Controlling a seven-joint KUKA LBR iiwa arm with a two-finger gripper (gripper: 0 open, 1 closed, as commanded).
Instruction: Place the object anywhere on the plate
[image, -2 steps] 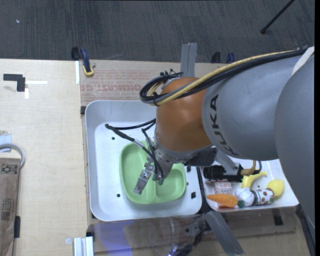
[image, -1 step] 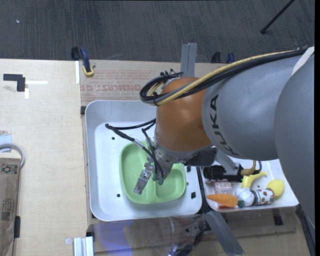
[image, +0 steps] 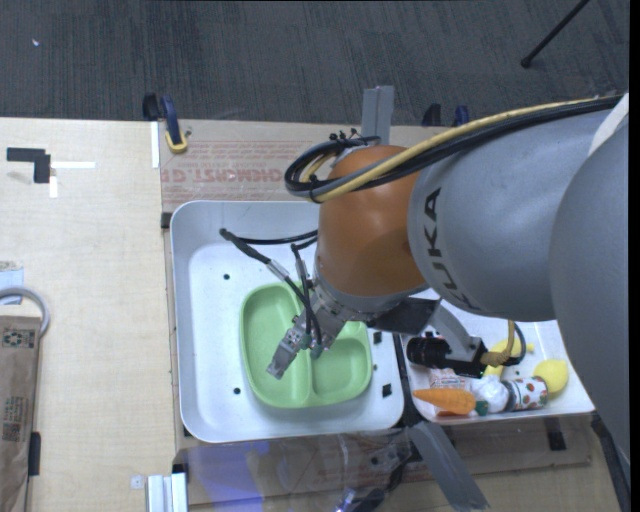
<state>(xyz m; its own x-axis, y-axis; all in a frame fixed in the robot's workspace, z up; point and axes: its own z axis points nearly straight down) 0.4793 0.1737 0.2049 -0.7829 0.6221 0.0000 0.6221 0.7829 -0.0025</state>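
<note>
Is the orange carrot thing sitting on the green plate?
No, the orange carrot lies in the right bin beside other small toys, while the green plate sits apart in the left bin.

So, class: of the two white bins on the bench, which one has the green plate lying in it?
The left bin holds the green plate, with the gripper above it. The right bin holds small items such as an orange carrot instead.

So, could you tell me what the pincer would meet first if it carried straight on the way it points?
Most likely the green plate: the pincer points down over its left half, though depth is unclear.
</note>
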